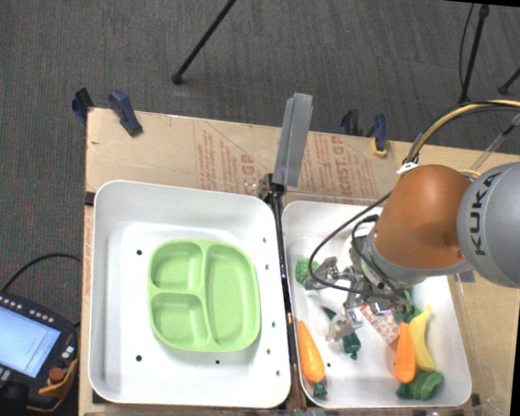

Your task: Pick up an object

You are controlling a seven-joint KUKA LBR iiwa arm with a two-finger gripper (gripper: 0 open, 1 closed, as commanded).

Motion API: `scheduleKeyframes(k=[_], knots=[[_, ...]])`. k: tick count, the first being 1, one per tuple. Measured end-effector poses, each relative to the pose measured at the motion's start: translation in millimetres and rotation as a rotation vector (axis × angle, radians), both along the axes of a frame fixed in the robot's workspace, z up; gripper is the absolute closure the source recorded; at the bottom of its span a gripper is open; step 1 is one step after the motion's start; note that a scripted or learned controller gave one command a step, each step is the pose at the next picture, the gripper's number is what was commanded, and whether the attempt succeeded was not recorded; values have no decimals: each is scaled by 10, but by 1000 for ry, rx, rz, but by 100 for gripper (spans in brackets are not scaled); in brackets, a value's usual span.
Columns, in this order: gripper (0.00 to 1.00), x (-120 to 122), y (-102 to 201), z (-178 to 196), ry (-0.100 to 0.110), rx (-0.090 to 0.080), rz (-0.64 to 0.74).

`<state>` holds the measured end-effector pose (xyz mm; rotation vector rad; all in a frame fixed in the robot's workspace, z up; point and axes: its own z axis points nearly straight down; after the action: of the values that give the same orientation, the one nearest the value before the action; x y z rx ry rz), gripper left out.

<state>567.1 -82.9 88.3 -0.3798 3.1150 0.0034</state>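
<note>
gripper [345, 324] low in right bin [460, 348], grip state unclear, orange carrot [310, 352] by front-left corner, green-stemmed

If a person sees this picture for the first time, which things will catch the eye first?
First, the grey arm with its orange band, reaching in from the right over the right bin. Next, the green divided plate lying alone in the left bin. Then the orange carrots and yellow banana below the gripper.
</note>
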Motion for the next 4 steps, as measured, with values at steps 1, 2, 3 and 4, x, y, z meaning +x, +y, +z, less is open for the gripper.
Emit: scheduleKeyframes(k=[1,2,3,4], knots=[[0,-478,-631,-13,4,-1,152],[100,-466,-602,81,3,1,158],[0,-468,-599,76,3,1,158],[0,-731,-819,-19,4,0,196]])
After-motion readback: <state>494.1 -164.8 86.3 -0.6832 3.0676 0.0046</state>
